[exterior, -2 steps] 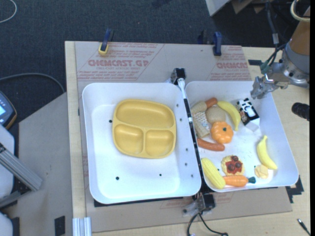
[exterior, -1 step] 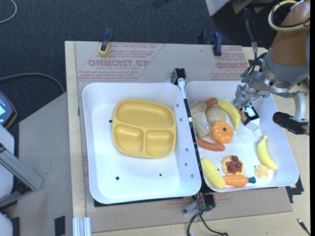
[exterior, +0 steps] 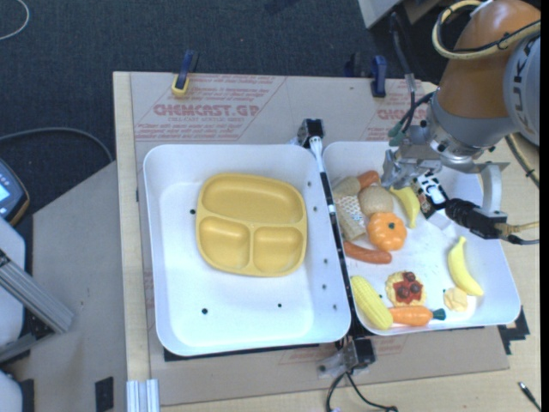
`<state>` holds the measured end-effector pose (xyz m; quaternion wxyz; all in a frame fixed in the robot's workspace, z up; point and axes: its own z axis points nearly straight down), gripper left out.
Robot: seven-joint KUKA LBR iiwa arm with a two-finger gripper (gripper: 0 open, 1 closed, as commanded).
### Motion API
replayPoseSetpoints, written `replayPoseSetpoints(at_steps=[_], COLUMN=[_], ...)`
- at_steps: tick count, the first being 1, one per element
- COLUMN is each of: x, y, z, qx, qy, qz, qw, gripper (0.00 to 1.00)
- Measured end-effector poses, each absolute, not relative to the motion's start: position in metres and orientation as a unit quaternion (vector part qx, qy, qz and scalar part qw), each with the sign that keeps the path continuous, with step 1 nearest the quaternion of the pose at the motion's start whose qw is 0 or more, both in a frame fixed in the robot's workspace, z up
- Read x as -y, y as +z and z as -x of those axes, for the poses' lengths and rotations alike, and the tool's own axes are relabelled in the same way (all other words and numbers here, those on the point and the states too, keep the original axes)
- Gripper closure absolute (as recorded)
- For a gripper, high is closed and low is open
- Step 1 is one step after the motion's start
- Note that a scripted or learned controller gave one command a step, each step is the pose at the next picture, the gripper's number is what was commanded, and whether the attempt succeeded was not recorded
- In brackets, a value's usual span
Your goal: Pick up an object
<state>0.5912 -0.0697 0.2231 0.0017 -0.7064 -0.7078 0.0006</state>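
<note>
Near edge of right bin: carrot, corn cob, pizza slice. Mid: banana, pumpkin. Far: my gripper low over second banana; grip state cannot tell. Left bin holds yellow tray.

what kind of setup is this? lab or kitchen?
Likely a robot lab bench, not a kitchen: two white bins clamped to a protective-film-covered board, toy food such as a banana, and a yellow divided tray.
</note>
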Motion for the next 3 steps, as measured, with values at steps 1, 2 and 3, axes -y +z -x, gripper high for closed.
replayPoseSetpoints(at_steps=[1,2,3], x=[0.018,-0.035,-0.068], y=[0.215,0.212,0.235], z=[-0.566,-0.547,-0.535], qx=[0.709,0.708,0.708], qy=[0.0009,0.0011,-0.0013], qz=[0.706,0.707,0.706], qw=[0.003,0.002,-0.001], gripper=[1.00,1.00,1.00])
